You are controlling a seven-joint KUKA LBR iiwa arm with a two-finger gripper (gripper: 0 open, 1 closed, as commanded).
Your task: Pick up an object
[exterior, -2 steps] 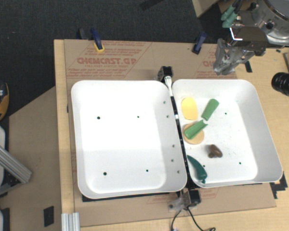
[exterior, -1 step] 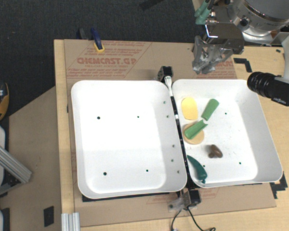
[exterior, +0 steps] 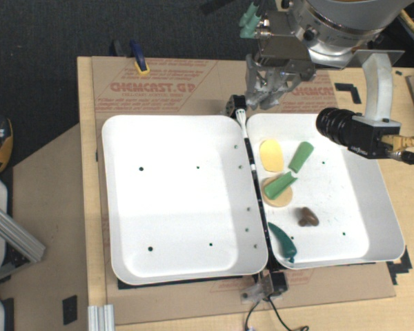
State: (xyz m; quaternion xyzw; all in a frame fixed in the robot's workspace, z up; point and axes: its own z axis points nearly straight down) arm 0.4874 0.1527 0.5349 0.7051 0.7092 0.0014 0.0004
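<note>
Task status: not begun. Gripper [exterior: 270, 88] above right bin [exterior: 359, 247] far rim, grip state indiscernible, nothing visibly held. Yellow piece [exterior: 271, 155], green blocks [exterior: 301, 156], brown lump [exterior: 308, 217] all lie unpicked.

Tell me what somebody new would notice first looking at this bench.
The big grey arm with its orange band looms over the top right, its gripper hanging above the far edge where the two white bins meet. Below it, the right bin holds a small cluster: a yellow piece, two green sticks, a brown lump and a teal piece. The left bin is a broad white expanse.
</note>
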